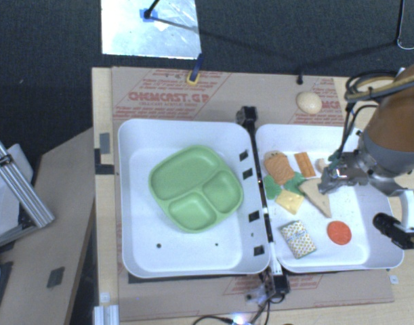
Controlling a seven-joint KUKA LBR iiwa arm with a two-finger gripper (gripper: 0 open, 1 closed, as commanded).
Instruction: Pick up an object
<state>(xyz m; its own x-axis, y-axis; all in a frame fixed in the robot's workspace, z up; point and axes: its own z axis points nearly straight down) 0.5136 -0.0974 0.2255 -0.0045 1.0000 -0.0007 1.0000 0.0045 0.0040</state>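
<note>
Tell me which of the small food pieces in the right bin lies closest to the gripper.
The tan wedge, directly beside the gripper. The red disc, yellow block and orange strip lie farther off.

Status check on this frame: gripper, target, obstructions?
Gripper low in right bin, over tan wedge. Nothing seen held. Yellow block, red disc close by.

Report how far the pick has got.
Done: the gripper is down inside the right bin, at the upper end of the tan wedge. In hand: nothing visibly lifted; the wedge, red disc, yellow cube and patterned packet all lie on the bin floor. Left: close on one item and raise it.
</note>
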